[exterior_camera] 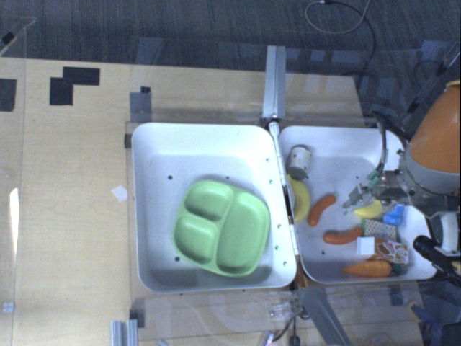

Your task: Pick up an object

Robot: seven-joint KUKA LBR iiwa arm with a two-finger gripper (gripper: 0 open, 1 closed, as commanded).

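My gripper (358, 195) hangs over the right bin (338, 141), near its right side, with the grey arm and orange band behind it at the view's right edge. Just below it lie a yellow piece (370, 210) and a small blue block (393, 216). To its left lies an orange-red sausage (321, 209), with a second sausage (342, 236) lower down. A banana (300, 197) lies against the bin's left wall, below a small metal can (299, 157). An orange carrot (368, 269) lies by the front wall.
A green divided plate (222, 227) lies in the left bin (155, 193). A white cube (366, 246), a speckled packet (378, 228) and a red-and-white packet (392, 251) crowd the right bin's lower right corner. A metal divider (273, 85) stands behind the bins.
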